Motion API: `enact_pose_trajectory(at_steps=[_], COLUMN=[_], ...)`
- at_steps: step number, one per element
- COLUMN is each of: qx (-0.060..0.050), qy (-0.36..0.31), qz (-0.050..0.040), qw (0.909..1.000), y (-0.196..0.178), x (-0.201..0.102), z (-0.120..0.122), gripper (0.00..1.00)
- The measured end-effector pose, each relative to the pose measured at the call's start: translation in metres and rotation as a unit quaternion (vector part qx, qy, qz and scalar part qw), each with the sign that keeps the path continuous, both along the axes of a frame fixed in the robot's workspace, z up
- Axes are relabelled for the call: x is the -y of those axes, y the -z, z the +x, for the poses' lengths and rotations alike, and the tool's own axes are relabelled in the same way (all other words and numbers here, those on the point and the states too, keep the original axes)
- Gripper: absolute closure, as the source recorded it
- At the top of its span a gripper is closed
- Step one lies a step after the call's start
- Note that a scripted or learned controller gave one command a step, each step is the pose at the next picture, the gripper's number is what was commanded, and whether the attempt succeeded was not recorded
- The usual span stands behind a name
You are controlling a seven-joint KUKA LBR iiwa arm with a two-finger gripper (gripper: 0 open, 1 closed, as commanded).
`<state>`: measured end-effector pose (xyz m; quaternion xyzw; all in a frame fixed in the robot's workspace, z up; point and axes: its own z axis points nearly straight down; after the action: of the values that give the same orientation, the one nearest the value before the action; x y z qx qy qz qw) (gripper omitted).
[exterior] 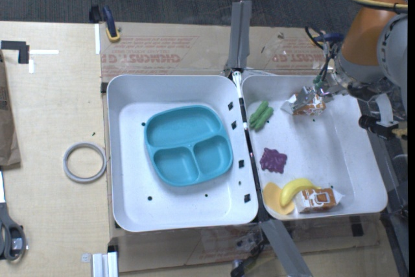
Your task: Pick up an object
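Scissors (11, 238) are lying at the near left corner of the bench (52, 107), partly cut off by the frame edge

Tape ring (84, 161) is resting flat on the bench, well left of the left bin (123, 204)

Near end of the right bin (366, 201): a banana (293, 190) is lying on a yellow slice-shaped piece (275, 199), touching a small orange-and-white carton (318, 199) just to its right; all three are crowding the near wall

Grapes (273, 160), a purple cluster, are sitting a little farther in, near the divider between the bins and apart from the banana

Blue tray (188, 144), three compartments, is lying flat in the middle of the left bin, slightly rotated (nothing showing in any compartment)

Green pod (260, 115) is lying farther back in the right bin, tilted, close to the divider

Gripper (310, 102) is hanging over the far part of the right bin, reaching in from the right; the metal fingers are blurring together with a brownish patch beneath them, so cannot tell whether the claw is released or clenched, nor whether anything is sitting between the fingers

Arm (369, 42), grey with the orange band, is bending down from the far right corner, with cables looping over it

A grey post (238, 36) is standing upright behind the join of the two bins

A blue-and-yellow clamp (110, 24) is sitting at the far left edge of the brown board (168, 48) behind the bins
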<state>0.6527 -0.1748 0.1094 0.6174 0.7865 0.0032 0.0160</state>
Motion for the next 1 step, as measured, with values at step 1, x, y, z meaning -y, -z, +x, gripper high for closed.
enact_pose_trajectory(at_steps=[1], qx=[0.003], qy=[-0.053], qz=[-0.0023], qw=[0.9986], y=[-0.0005], x=[-0.0026], z=[-0.0076], gripper=[0.00])
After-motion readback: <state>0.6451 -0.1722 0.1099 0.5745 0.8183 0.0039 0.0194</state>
